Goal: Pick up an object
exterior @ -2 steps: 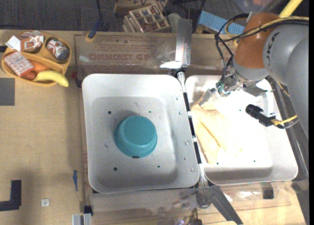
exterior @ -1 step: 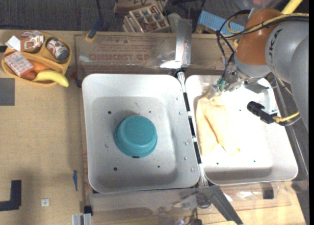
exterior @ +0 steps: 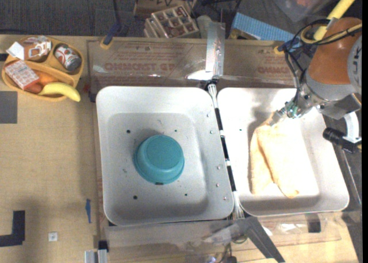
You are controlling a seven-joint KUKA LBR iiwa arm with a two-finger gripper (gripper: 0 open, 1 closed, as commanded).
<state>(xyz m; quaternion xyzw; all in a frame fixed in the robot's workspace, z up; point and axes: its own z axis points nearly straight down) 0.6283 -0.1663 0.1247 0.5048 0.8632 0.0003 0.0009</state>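
A pale yellow cloth [exterior: 277, 161] lies crumpled in the right bin [exterior: 330, 198], stretching from its middle toward the front. The cloth's far corner rises to a point that meets the tip of my gripper [exterior: 284, 113], which reaches in from the right under the grey wrist and orange band [exterior: 333, 55]. The glare on the white bin washes out the gripper's tip. An upturned teal bowl [exterior: 160, 158] sits in the middle of the left bin [exterior: 115, 118], well away from the gripper.
A yellow tray [exterior: 17, 84] with a banana [exterior: 62, 90] and food packets stands on the bench at the far left. A ridge [exterior: 221, 135] divides the two bins. Cables and boxes lie behind the bench.
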